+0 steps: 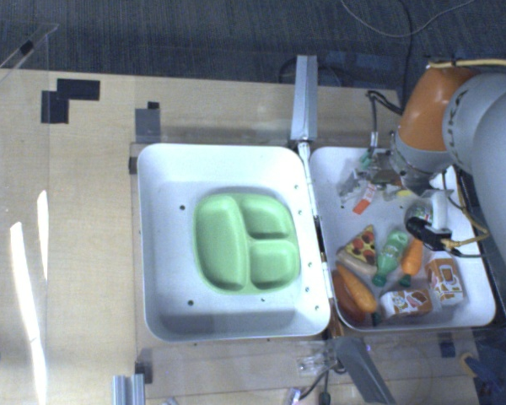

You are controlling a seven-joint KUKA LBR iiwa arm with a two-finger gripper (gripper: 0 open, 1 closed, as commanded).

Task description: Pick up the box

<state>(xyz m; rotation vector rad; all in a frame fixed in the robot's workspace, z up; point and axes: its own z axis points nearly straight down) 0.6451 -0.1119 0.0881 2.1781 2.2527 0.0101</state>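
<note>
Two small brown-and-white boxes lie at the near end of the right bin [487, 310]: one box [444, 281] by the right wall, the other box [407, 303] lying flat to its left. My gripper [362, 189] hangs over the far left part of the same bin, well apart from both boxes. Nothing shows between its tips.
Beside the boxes lie a pizza slice [361, 248], a green bottle [391, 255], an orange carrot [412, 258] and a brown bun-like piece [355, 292]. The left bin [160, 251] holds a green divided plate [246, 240]. The arm's grey body covers the right bin's far right corner.
</note>
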